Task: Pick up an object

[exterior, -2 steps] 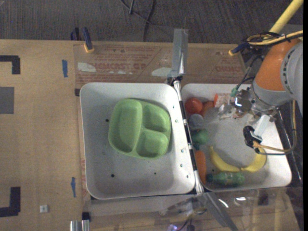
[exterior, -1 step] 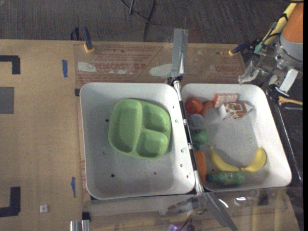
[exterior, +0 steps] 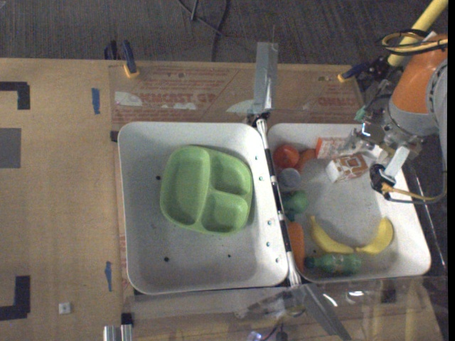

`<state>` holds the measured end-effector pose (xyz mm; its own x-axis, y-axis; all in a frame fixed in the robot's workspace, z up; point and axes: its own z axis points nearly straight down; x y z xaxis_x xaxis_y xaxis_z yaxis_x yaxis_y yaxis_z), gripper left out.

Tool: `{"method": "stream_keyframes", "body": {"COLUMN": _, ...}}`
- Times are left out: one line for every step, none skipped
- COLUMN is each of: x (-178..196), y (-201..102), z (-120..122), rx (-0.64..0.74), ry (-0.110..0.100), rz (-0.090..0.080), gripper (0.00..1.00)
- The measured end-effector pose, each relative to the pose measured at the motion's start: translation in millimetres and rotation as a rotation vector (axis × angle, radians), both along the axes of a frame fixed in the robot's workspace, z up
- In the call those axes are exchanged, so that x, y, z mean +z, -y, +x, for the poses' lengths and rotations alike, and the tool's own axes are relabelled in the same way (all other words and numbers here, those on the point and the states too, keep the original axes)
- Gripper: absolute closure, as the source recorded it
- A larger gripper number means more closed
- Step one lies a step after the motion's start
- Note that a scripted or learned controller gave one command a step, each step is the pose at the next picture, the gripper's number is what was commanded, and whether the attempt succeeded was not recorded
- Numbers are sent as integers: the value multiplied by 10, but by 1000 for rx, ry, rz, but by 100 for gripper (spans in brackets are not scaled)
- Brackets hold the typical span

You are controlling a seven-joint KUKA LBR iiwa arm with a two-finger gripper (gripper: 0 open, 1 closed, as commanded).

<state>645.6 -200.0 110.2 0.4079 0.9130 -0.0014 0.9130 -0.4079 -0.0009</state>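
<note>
The right bin [exterior: 405, 261] holds several items. Along its left side are a red tomato [exterior: 286, 155], a grey-blue cup [exterior: 289, 179], a green round piece [exterior: 296, 203] and a carrot [exterior: 296, 241]. A yellow banana [exterior: 350, 243] and a green bottle [exterior: 335, 263] lie near the front. An orange-and-white box [exterior: 346, 167] sits tilted at the back of the bin. My gripper [exterior: 360, 146] hangs over the back right of this bin, right at the box's upper edge. Whether the box is lifted or resting I cannot tell.
The left bin [exterior: 142, 247] holds a green divided plate [exterior: 207, 189]. A metal divider post [exterior: 265, 84] stands behind the seam between the bins. Cables [exterior: 409, 194] trail off the arm's wrist over the right bin's right rim.
</note>
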Motion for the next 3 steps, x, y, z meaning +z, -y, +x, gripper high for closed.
{"method": "stream_keyframes", "body": {"x": 61, "y": -19, "z": 5, "rx": 5, "ry": -5, "rz": 0, "gripper": 100}}
{"method": "stream_keyframes", "body": {"x": 63, "y": -23, "z": 6, "rx": 6, "ry": -5, "rz": 0, "gripper": 0}}
{"method": "stream_keyframes", "body": {"x": 2435, "y": 120, "z": 108, "rx": 129, "ry": -1, "rz": 0, "gripper": 0}}
